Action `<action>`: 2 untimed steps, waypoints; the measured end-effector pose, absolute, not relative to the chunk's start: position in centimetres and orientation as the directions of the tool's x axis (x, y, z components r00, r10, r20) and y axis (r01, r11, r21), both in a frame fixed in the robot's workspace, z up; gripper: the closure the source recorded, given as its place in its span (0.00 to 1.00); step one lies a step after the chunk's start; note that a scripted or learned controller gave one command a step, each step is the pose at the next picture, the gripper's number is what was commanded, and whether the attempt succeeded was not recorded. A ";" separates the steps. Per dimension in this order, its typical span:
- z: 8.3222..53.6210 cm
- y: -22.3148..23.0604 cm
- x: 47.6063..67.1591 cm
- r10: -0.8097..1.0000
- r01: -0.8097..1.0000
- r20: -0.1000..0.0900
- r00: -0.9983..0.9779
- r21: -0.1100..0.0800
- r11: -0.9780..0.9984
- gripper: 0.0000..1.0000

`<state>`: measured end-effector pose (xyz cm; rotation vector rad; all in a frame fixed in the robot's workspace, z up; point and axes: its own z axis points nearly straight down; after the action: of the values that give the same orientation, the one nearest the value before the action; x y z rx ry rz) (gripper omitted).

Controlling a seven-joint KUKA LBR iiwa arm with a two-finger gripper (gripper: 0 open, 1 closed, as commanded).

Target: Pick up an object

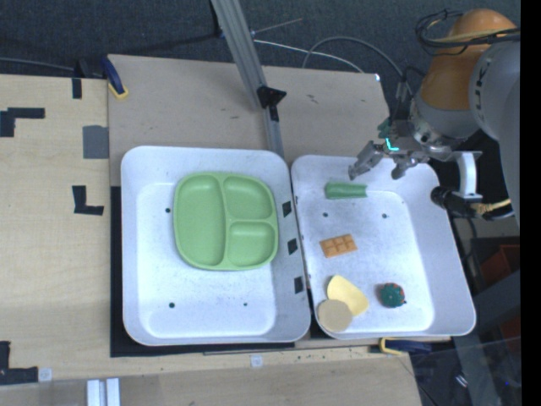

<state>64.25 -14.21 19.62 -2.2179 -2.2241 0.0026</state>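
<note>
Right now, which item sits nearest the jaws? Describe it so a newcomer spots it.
Look in the right-hand white bin, at its far end. A small green cylinder lies there on its side, just below the gripper. It is the one long green piece; the other green item is round.

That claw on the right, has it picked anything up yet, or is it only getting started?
Nothing looks picked up yet. The gripper hangs open over the far edge of the right bin, with nothing between its fingers. The green block lies just beside it, so that may be its target. The waffle, yellow pieces and the strawberry lie in the bin. Closing on something and lifting it remain.
</note>
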 end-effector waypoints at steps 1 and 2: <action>13.4 -14.5 64.7 1.000 1.000 -0.001 -0.002 -0.007 0.002 0.00; 8.6 -14.5 64.6 1.000 1.000 -0.002 -0.003 -0.002 0.003 0.00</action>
<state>64.65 -14.46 8.63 -2.2189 -2.2244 0.0045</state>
